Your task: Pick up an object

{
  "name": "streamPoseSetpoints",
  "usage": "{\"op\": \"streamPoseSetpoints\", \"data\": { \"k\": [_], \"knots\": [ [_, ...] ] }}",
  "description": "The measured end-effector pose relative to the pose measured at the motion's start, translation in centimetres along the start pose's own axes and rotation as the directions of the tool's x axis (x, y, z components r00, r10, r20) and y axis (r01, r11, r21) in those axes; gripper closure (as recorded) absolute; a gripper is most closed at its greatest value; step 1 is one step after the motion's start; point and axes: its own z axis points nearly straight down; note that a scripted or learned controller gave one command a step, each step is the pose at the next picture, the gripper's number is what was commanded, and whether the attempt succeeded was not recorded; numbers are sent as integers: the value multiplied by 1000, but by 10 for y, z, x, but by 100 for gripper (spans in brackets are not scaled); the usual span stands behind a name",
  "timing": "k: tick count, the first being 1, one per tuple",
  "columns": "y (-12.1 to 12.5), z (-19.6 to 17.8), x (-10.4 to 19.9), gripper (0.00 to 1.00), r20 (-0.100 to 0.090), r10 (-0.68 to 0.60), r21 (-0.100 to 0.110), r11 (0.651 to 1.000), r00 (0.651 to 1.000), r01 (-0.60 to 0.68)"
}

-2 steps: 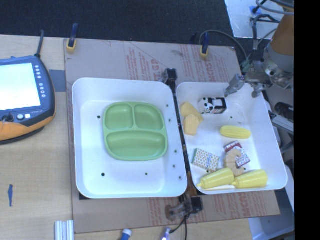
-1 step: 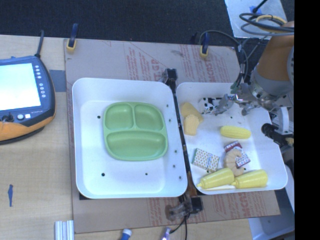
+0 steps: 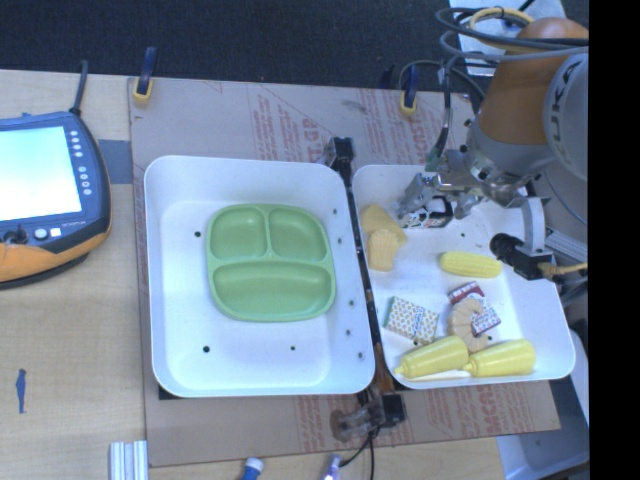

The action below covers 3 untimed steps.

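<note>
your gripper (image 3: 425,206) hangs over the right bin (image 3: 560,308) beside the yellow block (image 3: 382,236), jaw state i cannot tell, so it may well close on air.

Grey arm (image 3: 560,88) with broad orange band (image 3: 515,93) above the wrist, black cables (image 3: 470,28) and one yellow loop over it, small metallic gripper (image 3: 432,200), black fitting (image 3: 515,253) alongside.
</note>
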Motion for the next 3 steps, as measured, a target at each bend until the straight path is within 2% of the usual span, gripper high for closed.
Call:
{"op": "streamPoseSetpoints", "data": {
  "k": [1, 2, 3],
  "knots": [
    [16, 76, -46, 0, 1, 3, 5, 1000, 1000, -3],
    [11, 60, -55, 0, -1, 5, 0, 1000, 1000, -5],
    [-21, 101, -84, 0, 0, 2, 3, 1000, 1000, -2]
  ]
}}
